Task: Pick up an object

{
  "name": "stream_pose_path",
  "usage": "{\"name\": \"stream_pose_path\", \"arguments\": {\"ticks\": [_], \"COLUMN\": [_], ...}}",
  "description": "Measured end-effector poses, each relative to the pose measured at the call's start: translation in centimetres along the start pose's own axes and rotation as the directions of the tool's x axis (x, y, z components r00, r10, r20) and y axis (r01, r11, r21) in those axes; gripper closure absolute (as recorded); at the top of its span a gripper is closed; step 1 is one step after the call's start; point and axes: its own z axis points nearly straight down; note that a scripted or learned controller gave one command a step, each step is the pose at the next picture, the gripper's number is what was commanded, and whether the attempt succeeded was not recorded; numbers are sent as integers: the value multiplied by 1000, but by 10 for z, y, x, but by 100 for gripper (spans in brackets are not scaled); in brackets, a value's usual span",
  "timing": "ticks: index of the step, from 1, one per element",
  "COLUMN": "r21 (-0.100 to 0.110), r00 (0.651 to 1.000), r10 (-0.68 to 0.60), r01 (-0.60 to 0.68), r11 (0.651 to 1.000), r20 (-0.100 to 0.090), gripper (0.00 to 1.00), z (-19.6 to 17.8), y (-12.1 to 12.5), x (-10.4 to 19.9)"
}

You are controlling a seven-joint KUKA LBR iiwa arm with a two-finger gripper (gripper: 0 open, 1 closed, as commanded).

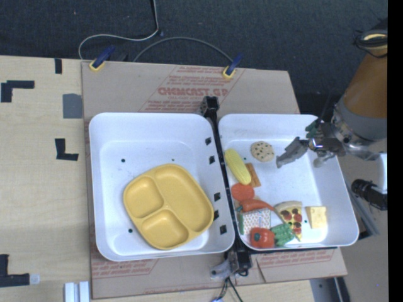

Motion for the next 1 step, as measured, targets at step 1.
{"name": "stream_pose_path", "arguments": {"ticks": [1], "r21": [10], "r00": [1000], "r10": [-4], "r01": [4], "r11": [1000], "r20": [-3], "gripper": [0], "z": [96], "y": [20], "x": [53]}}
